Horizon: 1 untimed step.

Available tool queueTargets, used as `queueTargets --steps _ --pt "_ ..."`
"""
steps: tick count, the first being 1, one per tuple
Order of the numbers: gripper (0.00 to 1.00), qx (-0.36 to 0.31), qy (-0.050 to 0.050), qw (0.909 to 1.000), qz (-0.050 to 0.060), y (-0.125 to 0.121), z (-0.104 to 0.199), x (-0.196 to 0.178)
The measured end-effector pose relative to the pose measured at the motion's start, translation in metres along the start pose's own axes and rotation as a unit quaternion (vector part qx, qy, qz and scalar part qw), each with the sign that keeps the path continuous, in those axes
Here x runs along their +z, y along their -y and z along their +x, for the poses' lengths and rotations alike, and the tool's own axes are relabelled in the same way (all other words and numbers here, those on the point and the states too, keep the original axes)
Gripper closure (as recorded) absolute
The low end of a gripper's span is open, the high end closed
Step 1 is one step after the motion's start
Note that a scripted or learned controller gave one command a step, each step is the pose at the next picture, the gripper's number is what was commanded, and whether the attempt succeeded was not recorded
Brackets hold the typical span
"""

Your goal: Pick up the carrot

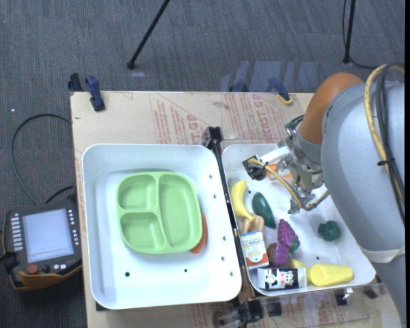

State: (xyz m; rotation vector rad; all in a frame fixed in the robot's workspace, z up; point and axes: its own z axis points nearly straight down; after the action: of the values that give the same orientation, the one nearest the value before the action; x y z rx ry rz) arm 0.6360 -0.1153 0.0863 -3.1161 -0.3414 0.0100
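Apparently the approach is under way: the tool [302, 191] hangs over the back half of the right bin [342, 255], and whether it is open or closed I cannot tell. The carrot [202, 236] is not in that bin; an orange sliver of it peeks from under the right edge of the green divided plate [158, 212] in the left bin [102, 265]. Next, I judge, the arm [359, 156] must cross to the left bin and work around the plate's rim. Now it reaches in from the right, its wrist bent downward.

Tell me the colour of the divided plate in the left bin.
Light green. The divided plate shows plainly in the camera view.
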Motion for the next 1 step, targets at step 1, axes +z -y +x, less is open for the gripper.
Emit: queueTargets --steps 1 --pt "0.0 -0.039 0.001 0.9992 0.001 0.045 -0.039 0.001"
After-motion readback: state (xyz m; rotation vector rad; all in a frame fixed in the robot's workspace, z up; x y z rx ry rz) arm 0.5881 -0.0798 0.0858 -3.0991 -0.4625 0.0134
